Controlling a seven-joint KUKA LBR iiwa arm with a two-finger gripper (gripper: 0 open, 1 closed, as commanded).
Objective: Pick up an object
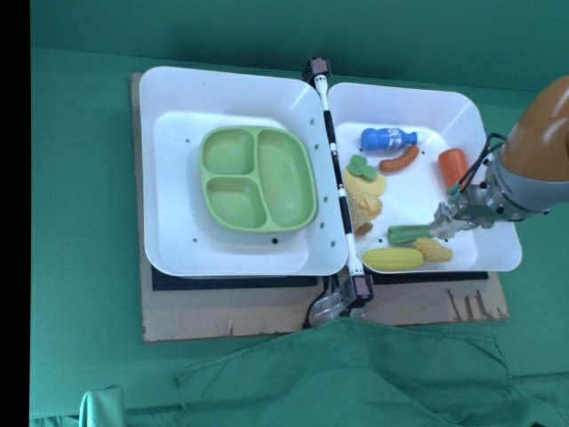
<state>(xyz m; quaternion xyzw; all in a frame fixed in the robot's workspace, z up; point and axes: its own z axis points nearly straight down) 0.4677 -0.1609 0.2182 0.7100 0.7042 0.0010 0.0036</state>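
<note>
While hand (442, 223) hovers, cucumber (408, 234), corn (433, 250), banana (392, 259) crowd beneath

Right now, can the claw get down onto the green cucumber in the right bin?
Probably yes. The claw hangs right at the green cucumber's right end, with nothing lying on top of it. The corn and the banana crowd its near side, so a finger could bump them.

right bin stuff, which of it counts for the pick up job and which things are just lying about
For the job:
hand, low in the right bin
green vegetable by it
corn
yellow piece
blue bottle
sausage
red piece

Just lying about:
green divided plate in the left bin
green cloth in front
</note>
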